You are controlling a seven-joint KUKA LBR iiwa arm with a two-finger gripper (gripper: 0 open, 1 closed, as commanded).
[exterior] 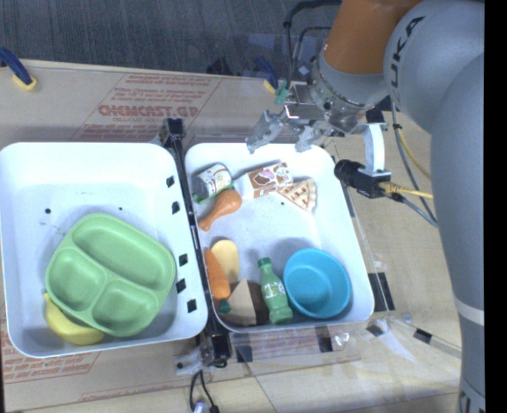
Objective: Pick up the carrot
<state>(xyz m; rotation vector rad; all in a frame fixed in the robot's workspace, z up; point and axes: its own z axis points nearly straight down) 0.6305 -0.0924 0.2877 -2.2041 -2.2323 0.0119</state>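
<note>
Hovering above the right bin's [353,231] far rim, gripper [283,136]: fingers spread apart, nothing between them. Carrot [217,274]: lying well below the fingertips, against the bin's left wall, beside a green bottle [274,290].
</note>
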